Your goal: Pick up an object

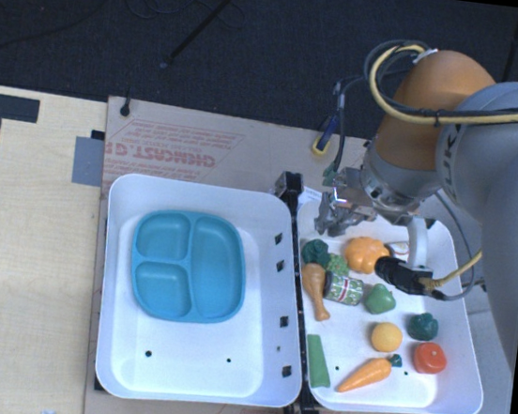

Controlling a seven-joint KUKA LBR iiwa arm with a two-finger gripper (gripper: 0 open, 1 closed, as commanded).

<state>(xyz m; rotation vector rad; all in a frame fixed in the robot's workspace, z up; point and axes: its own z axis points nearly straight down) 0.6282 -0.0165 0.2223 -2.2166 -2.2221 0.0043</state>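
My gripper [333,219] hangs over the back left corner of the right bin [462,389], just above a dark green toy vegetable [315,251] and left of an orange pumpkin-like toy [365,253]. In front of these lie a tan drumstick [314,290], a small labelled can [345,288] and a green pepper [379,300]. Further forward are a yellow lemon [386,337], a dark green piece [423,325], a red tomato [429,357], a carrot [365,374] and a green stick [317,361]. I see nothing held in the gripper.
The left bin [118,344] holds a blue divided plate [188,266]. A black divider [290,291] runs between the two bins. The grey arm and its orange band [437,111] loom over the right bin's back right side.
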